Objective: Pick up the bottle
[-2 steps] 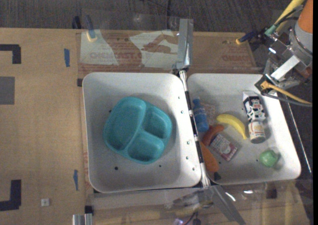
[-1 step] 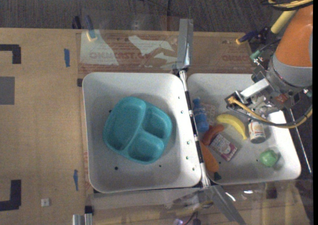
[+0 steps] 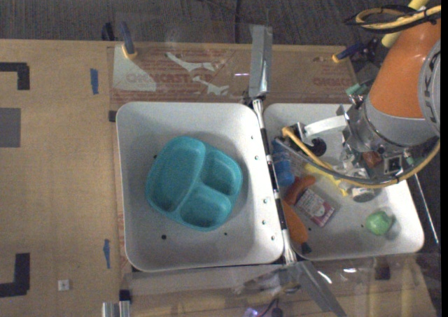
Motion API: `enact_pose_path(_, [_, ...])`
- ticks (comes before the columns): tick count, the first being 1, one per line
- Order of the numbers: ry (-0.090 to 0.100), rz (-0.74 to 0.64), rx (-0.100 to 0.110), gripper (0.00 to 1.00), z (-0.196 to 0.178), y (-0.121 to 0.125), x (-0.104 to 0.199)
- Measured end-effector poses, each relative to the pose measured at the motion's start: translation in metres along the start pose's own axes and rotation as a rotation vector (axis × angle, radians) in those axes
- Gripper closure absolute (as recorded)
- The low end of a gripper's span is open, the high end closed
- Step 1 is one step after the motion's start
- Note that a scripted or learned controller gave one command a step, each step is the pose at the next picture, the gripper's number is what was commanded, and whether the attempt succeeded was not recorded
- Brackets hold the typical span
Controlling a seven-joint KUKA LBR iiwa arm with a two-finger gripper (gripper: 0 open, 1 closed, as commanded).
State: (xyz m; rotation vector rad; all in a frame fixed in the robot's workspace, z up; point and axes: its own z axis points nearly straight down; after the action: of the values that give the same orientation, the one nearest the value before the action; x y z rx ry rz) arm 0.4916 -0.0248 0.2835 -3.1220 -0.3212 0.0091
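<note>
A wooden desk (image 3: 56, 189) carries two shallow white bins side by side. The left bin (image 3: 140, 238) holds a teal divided plate (image 3: 194, 181) near its centre. Over the right bin (image 3: 402, 235), the grey and orange arm (image 3: 406, 71) reaches in, its hand (image 3: 353, 161) low among yellow cables; its grip cannot be made out. A blue bottle (image 3: 283, 172) lies against the bin's left wall, beside an orange object (image 3: 297, 200), a small packet (image 3: 316, 207) and a green ball (image 3: 379, 222).
</note>
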Motion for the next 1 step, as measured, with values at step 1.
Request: enact_pose_path(1, [0.001,-0.002,-0.001,1.00,0.0590,-0.0120,-0.0103])
